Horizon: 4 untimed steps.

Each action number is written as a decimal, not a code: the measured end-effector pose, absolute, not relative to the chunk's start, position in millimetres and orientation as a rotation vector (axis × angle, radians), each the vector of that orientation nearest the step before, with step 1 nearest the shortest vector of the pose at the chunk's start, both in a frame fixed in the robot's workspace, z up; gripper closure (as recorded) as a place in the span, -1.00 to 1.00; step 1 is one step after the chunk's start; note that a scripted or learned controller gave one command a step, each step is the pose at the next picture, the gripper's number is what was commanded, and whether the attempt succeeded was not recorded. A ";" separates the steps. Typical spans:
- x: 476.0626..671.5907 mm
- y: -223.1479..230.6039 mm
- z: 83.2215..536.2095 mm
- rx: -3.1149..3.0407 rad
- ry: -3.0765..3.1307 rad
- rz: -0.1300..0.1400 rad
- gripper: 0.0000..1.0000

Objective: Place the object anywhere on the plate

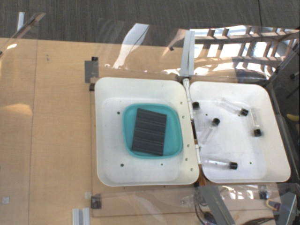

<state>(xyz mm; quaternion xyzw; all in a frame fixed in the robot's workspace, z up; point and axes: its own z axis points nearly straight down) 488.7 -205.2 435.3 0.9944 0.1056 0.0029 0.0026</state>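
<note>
Camera view — dark block point(149, 132) on plate point(174, 139).

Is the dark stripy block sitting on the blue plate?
Yes, the dark ribbed block lies flat on the teal plate in the left bin, with the plate's rim showing all around it.

At the lower right corner, a grey sliver, perhaps the arm point(288, 211) (too cropped to tell).

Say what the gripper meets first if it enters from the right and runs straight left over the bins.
Probably the wall of the right bin, then the black-capped clear tube nearest that side, if it travels low; height cannot be judged here. Higher up, the way looks free.
</note>
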 end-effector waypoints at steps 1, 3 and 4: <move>488.7 -205.1 435.3 3.119 0.332 0.009 -1.00; 488.6 -205.1 435.6 3.119 0.332 0.009 -1.00; 488.6 -205.1 435.6 3.119 0.332 0.009 -1.00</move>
